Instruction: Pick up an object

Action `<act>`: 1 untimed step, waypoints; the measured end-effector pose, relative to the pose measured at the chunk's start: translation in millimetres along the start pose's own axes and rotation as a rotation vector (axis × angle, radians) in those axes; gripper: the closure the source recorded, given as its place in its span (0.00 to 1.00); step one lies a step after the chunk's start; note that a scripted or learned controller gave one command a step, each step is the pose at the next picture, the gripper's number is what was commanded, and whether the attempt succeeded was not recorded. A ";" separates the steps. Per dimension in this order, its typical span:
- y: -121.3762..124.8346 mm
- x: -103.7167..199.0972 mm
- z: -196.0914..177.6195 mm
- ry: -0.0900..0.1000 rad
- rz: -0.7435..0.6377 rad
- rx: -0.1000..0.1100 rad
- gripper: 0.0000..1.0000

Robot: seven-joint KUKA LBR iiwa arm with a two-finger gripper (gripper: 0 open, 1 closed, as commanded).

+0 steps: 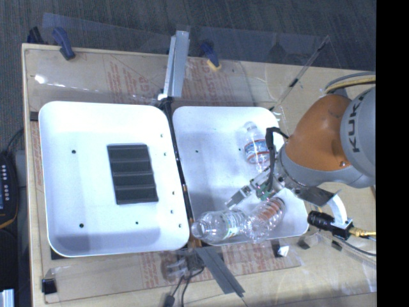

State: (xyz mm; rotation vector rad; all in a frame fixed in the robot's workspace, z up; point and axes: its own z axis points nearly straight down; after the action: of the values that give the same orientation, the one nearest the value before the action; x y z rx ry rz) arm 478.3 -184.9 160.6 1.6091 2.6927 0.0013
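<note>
My gripper (254, 190) hangs low over the right bin (204, 139), near its front right corner. A clear plastic bottle with a blue and red label (257, 148) lies just behind the gripper. Another clear bottle with an orange-brown label (271, 212) lies just in front of it, close beneath the gripper. A third clear bottle (220, 226) rests along the bin's front wall, to the left of that one. Whether the gripper touches any bottle is unclear from this view. A black ridged rectangular block (132, 173) lies flat in the middle of the left bin (64, 126).
The grey and orange arm (326, 142) covers the right bin's right edge. A metal bar (175, 62) and blue clamps (64, 42) sit behind the bins. Cardboard bench surface (255, 82) surrounds both bins.
</note>
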 end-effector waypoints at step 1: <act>21.0 -40.7 14.7 0.003 0.114 0.004 0.00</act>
State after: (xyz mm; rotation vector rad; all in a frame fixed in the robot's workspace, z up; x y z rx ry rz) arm 516.1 -210.8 146.1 1.7630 2.6003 -0.0009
